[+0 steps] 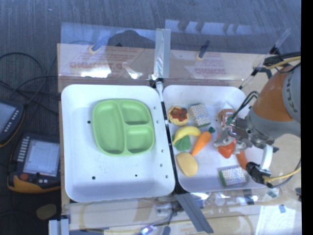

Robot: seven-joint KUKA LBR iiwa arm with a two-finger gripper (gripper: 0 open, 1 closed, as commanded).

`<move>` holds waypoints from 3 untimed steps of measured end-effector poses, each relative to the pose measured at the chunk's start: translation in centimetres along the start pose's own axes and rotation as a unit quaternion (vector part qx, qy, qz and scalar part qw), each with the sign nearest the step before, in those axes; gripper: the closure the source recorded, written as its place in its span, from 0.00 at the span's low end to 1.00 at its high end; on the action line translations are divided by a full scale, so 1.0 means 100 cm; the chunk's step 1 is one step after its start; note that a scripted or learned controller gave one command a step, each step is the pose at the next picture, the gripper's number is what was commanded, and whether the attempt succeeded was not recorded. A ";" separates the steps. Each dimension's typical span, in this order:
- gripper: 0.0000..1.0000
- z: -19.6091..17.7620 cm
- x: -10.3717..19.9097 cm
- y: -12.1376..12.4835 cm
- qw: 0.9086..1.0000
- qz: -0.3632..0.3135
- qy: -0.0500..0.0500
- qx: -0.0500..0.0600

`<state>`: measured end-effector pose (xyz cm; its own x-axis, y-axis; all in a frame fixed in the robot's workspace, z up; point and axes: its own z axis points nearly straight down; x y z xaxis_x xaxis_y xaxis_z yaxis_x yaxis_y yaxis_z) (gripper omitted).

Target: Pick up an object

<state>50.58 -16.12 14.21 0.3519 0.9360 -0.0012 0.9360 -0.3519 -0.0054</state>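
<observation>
On the floor at the far left a tablet (38, 158) lies among black cables (19, 82); next comes the bench, with the left bin (73, 180) holding a green divided plate (123, 127) set flat near its middle. A thin upright divider (160, 53) stands behind the seam where the two bins meet.

The right bin (205, 93) carries all the small toys; nearest the seam sits a little round pizza (178, 114), with a banana (186, 131) just below it and a green piece (183, 142) tucked against the banana; below those lies a pale yellow potato (187, 163). A speckled block (199, 114) rests beside the pizza; a carrot (201, 142) lies slanted, its leafy end pointing up and right. Near the bin's front edge sits a second speckled block (233, 176).

Further right, the gripper (226, 140) is down inside the bin over a cluster of red and orange pieces; a red pepper (226, 151) lies right at its tip, touching or just under it; whether the claw is apart, together or clamped on that pepper I cannot tell from here. The arm (276, 102), orange-banded, reaches in from the right over the bin's rim.
</observation>
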 end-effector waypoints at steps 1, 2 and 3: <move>1.00 -0.065 0.053 0.038 0.999 0.032 -0.002 -0.001; 1.00 -0.023 0.021 0.035 0.985 -0.173 -0.001 0.000; 1.00 -0.062 0.096 0.055 0.997 -0.078 -0.001 -0.001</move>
<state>59.11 -9.11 20.39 0.2011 0.9796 -0.0031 0.9796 -0.2011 -0.0040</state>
